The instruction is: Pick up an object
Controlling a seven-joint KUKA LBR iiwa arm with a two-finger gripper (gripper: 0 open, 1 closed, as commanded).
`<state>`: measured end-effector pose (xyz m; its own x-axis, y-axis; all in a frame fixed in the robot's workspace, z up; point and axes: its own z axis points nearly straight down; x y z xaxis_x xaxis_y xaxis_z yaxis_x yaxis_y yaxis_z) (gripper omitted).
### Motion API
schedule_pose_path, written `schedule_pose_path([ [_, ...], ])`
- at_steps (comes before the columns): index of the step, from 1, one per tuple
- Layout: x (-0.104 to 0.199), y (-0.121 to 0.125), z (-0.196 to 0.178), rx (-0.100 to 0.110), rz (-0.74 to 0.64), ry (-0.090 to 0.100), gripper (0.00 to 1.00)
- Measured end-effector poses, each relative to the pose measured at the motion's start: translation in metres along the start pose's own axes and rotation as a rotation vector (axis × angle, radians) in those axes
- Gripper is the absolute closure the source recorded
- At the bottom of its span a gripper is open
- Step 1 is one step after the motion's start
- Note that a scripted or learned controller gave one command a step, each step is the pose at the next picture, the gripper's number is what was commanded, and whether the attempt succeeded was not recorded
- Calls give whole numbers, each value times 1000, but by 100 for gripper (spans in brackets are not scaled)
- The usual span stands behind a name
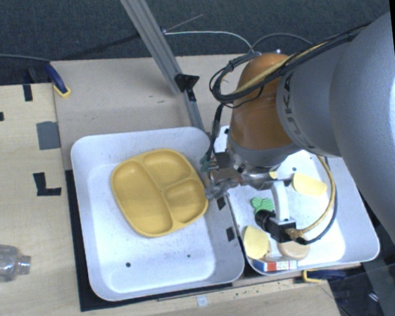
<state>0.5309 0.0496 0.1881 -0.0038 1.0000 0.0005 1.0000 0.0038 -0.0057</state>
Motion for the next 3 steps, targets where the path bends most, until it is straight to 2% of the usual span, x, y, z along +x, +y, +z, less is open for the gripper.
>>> schedule_pose_path([
  [1,16,-36,0,0,2,-1,100],
  [2,35,-7,-24,-6,0,1,100],
  [3,16,-37,-40,-2,3,0,100],
])
